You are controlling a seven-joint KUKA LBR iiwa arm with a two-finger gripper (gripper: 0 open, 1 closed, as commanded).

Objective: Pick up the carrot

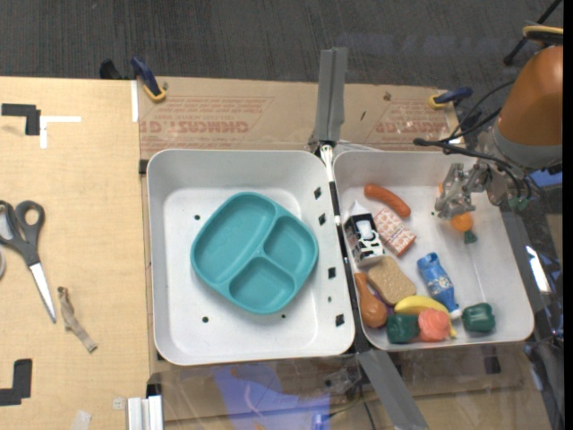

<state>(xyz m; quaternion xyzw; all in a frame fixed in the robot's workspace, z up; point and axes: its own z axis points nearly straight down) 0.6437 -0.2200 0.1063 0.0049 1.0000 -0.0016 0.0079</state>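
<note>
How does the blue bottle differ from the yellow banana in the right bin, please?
The blue bottle is blue with a white label, while the yellow banana is plain yellow. The bottle lies pointing up and down the bin; the banana lies crosswise, curved. The bottle sits nearer the bin's middle, the banana nearer its front edge. Both lie flat in the right bin.

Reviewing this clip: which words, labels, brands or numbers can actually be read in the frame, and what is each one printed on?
"CHEMCAD, GE...": red print, mirrored or upside down, on the brown cardboard strip behind the two bins; only partly legible.
More red print on the same cardboard behind the right bin: too faint to read.
Small black and white carton in the right white bin: dark markings, too small to read.
Blue bottle: label blurred, unreadable.
Pink patterned packet: no readable text.
</note>
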